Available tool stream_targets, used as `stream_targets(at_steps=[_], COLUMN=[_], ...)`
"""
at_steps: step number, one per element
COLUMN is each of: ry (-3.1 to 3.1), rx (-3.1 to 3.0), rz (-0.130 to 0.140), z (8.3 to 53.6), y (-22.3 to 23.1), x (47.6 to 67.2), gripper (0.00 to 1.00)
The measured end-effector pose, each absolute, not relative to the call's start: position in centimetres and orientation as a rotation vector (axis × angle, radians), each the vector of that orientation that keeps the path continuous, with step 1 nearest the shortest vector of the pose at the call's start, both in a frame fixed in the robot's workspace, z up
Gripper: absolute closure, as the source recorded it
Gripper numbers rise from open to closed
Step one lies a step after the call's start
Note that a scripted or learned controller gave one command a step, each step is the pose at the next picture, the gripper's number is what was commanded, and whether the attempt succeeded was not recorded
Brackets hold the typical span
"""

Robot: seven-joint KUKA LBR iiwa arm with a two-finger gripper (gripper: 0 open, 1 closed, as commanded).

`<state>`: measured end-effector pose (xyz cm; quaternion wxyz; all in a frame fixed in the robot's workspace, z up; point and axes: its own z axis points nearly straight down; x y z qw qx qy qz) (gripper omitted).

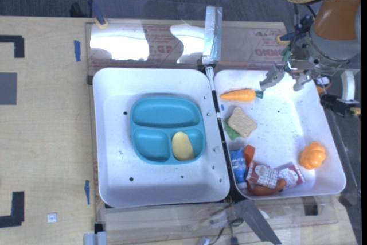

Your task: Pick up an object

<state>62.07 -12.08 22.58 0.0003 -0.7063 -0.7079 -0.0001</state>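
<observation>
My gripper (285, 80) hangs over the far edge of the right bin (330, 140), open, with nothing between its spread fingers. Just left of it an orange carrot (238, 95) lies near the bin's far left corner. Below the carrot sits a slice of bread (242, 121) on something green. An orange round fruit (312, 155) rests at the bin's right side. Along the near edge lie a red and white packet (268, 176) and a blue packet (237, 166).
The left bin (109, 123) holds a teal divided tray (163, 123) with a yellow potato-like object (182, 146) in its lower right compartment. A shiny metal divider (211, 34) and a cardboard back wall (252, 40) stand behind the bins.
</observation>
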Motion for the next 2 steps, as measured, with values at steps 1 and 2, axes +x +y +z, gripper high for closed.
stream_targets(at_steps=[1,2], ry=[-2.345,-2.334], rx=[-2.096,-2.096], rz=[-0.007,0.017], z=[10.72,11.71], y=[-9.34,-9.93], x=[66.08,65.71], gripper=[0.00,1.00])
